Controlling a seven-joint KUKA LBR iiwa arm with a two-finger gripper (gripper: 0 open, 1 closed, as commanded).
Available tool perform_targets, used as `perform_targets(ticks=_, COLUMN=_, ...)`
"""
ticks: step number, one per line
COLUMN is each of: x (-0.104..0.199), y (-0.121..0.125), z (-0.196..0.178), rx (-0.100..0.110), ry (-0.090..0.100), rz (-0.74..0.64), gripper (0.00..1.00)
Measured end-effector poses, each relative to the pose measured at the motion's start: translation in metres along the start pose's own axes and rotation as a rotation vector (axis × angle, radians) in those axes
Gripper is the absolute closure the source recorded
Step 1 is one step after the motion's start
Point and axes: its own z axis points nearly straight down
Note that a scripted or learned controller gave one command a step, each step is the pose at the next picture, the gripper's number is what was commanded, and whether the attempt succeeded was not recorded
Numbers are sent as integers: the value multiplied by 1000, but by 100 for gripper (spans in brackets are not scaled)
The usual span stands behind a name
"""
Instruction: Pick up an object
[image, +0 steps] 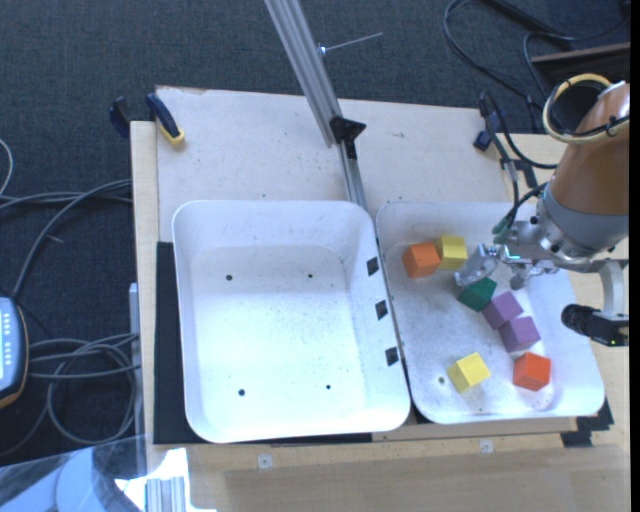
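Two bins on the desk (250, 150); right bin (570, 400) holding blocks. Jaws (478, 272) low over green block (477, 294) near its far edge, spread unclear, perhaps touching.

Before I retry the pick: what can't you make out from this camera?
- Hand: too small and blurred; whether it touches the green block is unclear.
- Green block: its top edge is overlapped by the hand.
- Arm: cut off by the right edge.

bench (250, 150) | 2 white bins | yellow-handled clamp (165, 118) | floor cables (60, 230)
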Motion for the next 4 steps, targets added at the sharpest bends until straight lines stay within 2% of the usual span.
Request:
perform_targets(ticks=1, x=0, y=1, z=-3, rx=-6, ry=-1, rz=-1, gripper=0)
perform_targets(ticks=3, x=5, y=0, z=93, rx=1, ry=0, rz=0, gripper=0)
perform_targets(ticks=4, x=4, y=3, z=79, rx=-9, ry=-2, rz=-1, gripper=100)
